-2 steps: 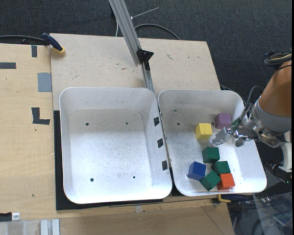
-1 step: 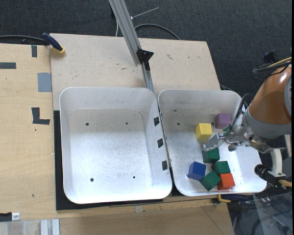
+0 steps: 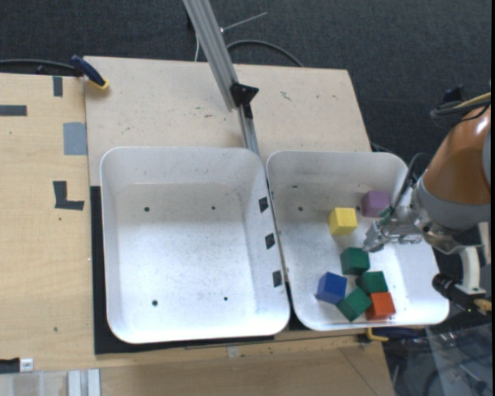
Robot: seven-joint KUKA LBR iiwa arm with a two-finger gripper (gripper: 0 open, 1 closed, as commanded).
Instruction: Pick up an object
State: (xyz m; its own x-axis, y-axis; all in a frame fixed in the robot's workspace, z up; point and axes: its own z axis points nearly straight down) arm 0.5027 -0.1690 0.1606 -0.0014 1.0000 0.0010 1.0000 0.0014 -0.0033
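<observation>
In the right bin (image 3: 313, 172) lie several small blocks: a yellow one (image 3: 343, 219), a purple one (image 3: 374, 202), a blue one (image 3: 331, 286), an orange one (image 3: 381, 305) and three green ones (image 3: 355, 261) (image 3: 374, 283) (image 3: 355, 304). My gripper (image 3: 377, 238) reaches in from the right, low over the bin floor, between the purple block and the upper green block. It sits just right of the yellow block. I see no block between its tips.
The left bin (image 3: 115, 221) stands beside the right one, sharing a middle wall. A metal rail (image 3: 219, 48) slants down from the top to the bins' junction. A blue and yellow clamp (image 3: 91, 73) lies at the bench's far left corner.
</observation>
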